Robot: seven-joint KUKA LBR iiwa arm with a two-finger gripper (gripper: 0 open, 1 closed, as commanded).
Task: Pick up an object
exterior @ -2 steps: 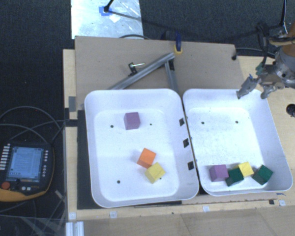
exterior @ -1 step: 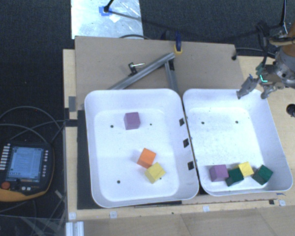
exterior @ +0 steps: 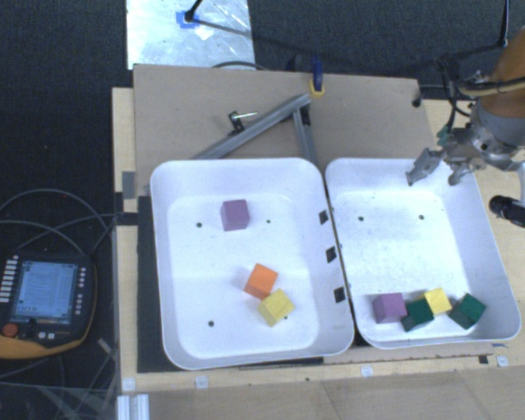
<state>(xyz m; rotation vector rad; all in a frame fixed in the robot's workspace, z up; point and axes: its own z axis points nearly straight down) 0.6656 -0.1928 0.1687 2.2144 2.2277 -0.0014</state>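
My gripper hangs over the back right corner of the right bin, its two fingers spread open with nothing between them. In the left bin lie a purple cube, an orange cube and a yellow cube touching the orange one. Along the front of the right bin sit a purple cube, a dark green cube, a yellow cube and another green cube. All of them are far from the gripper.
A grey metal bar lies slanted on the brown board behind the bins. A teach pendant with cables rests on the floor at left. A foil sheet lies at the back.
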